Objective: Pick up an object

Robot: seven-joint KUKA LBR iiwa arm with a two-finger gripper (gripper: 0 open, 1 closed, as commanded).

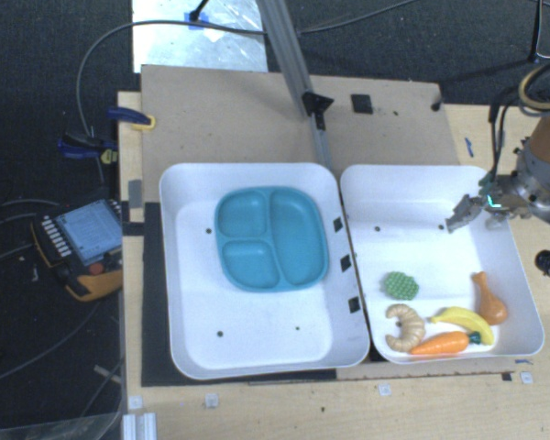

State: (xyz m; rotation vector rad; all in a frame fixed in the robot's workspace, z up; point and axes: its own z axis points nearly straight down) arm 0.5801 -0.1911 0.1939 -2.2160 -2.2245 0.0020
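Note:
The right bin [412, 191] holds several toy foods along its front edge: a green round piece [401, 286], a tan croissant [404, 325], an orange carrot [439, 344], a yellow banana [464, 320] and a brown drumstick [489, 299]. My gripper [467, 213] hangs over the bin's back right part, above bare white floor. It is well behind the toys and touches none of them. The grey arm with its orange band [543, 88] enters from the right.
The left bin [188, 246] holds a blue divided plate [271, 238]. A grey pole [289, 49] slants across the board behind the bins. Cables, clamps and a small device [84, 236] lie left of the bench.

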